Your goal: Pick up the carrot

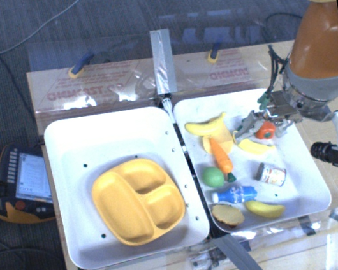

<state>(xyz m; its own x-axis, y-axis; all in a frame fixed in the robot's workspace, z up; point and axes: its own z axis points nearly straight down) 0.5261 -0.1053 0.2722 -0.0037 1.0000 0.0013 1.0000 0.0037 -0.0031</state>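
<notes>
The carrot (220, 155) lies in the right bin (305, 172), hemmed by a banana (206, 126) far and a green ball (213, 177) near. The claw (263, 124) hovers to its right; how open, I cannot tell. A descent could snag those neighbours.

You see two bins (67, 181) of smooth, glossy white plastic; the left one carries a matt yellow plastic tray (139, 200). The carrot (221, 155) looks smooth, plastic-like. Clear shiny film (115, 85) covers the bench's far edge. The arm (317, 40) wears a satin orange band.
</notes>
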